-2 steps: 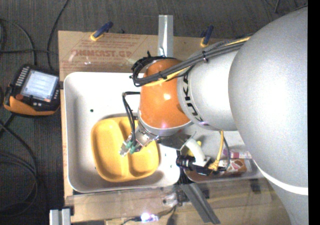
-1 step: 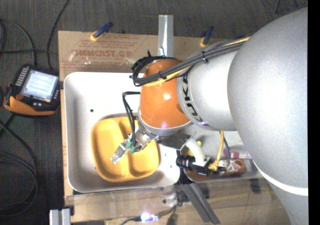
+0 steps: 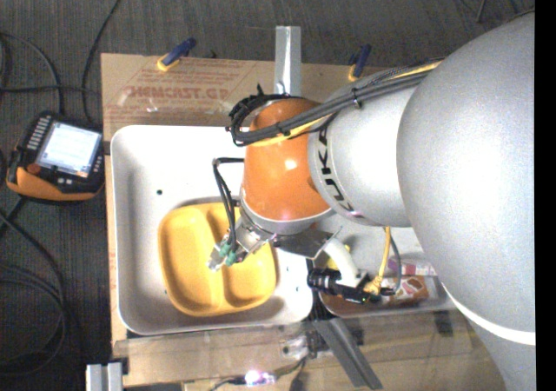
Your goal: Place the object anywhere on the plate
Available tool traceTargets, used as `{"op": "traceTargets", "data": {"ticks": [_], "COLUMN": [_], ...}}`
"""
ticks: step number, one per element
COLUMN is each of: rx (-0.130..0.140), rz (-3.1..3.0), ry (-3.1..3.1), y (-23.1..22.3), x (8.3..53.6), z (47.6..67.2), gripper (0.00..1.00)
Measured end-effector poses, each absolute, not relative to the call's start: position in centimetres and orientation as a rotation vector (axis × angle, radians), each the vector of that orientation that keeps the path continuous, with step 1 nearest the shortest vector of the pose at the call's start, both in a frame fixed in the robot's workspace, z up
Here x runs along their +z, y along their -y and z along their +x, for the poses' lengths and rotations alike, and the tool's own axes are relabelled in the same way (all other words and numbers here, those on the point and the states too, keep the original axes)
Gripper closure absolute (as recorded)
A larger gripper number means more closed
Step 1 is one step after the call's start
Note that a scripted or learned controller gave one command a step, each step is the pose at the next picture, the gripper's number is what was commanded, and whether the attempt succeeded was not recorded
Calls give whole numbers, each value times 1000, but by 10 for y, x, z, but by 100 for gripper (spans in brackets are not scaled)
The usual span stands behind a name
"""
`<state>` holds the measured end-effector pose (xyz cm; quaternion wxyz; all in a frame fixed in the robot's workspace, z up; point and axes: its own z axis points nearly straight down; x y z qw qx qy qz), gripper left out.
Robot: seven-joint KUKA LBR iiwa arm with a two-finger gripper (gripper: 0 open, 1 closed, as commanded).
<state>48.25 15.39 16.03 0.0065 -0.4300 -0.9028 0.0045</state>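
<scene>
Glossy white bin (image 3: 139,207) holds a smooth yellow divided plate (image 3: 187,263); end effector (image 3: 221,257) hovers above, grip indiscernible.

Bright overhead light; soft focus

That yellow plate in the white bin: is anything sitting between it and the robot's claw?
Nothing visible does. The gripper hangs right over the yellow plate in the left bin, near the plate's middle ridge. Something small and greenish shows at the gripper's tip, too small to identify. The plate's visible surface bears nothing else.
</scene>
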Motion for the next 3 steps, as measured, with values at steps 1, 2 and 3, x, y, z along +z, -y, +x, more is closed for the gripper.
{"op": "traceTargets", "data": {"ticks": [1, 2, 3], "rx": [14, 14, 14], "rz": [-1345, -1345, -1345], "ry": [2824, 2824, 2824], "y": [-154, -154, -154], "x": [160, 160, 160], "z": [483, 482, 482], "gripper": [0, 0, 0]}}
